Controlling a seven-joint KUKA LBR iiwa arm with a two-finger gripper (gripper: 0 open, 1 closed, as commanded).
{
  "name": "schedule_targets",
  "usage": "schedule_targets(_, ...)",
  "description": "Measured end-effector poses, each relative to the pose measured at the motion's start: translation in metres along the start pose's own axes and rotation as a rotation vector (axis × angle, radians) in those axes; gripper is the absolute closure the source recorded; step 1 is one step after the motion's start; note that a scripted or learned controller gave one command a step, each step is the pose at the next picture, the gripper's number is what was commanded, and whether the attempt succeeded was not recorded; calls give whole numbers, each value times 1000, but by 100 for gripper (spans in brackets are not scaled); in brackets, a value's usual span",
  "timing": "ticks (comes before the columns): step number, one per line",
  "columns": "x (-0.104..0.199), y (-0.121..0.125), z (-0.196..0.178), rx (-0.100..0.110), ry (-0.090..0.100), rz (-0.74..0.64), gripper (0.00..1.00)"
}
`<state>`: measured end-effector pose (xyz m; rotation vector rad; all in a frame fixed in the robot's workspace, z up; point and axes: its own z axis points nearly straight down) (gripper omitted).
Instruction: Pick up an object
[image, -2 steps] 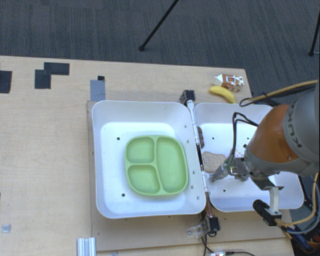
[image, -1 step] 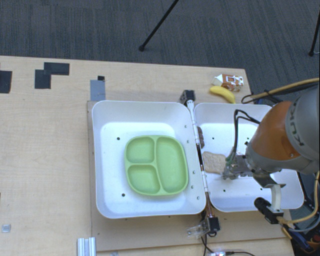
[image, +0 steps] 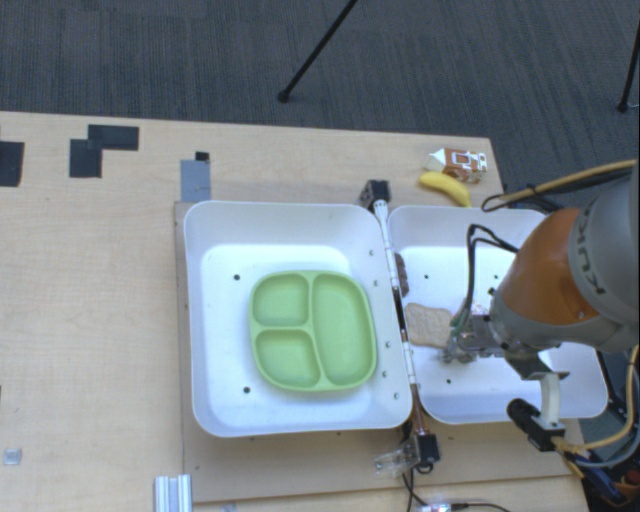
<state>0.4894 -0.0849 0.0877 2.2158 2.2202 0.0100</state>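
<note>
Gripper (image: 462, 345) hanging low in right bin (image: 440, 400), just beside tan sponge (image: 428, 322) by left wall. Can't tell grip. Best going slow, centering over sponge, squeezing softly.

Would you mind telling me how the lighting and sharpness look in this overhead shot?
Camera view: the left bin is brightly lit, its white floor nearly washed out around the green divided plate; the arm is soft-edged and shades the right bin; the end effector area is too blurred for detail.
</note>
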Motion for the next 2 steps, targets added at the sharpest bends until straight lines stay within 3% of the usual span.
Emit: schedule_targets(2, 2, 0, 0, -1, -3, 1, 100)
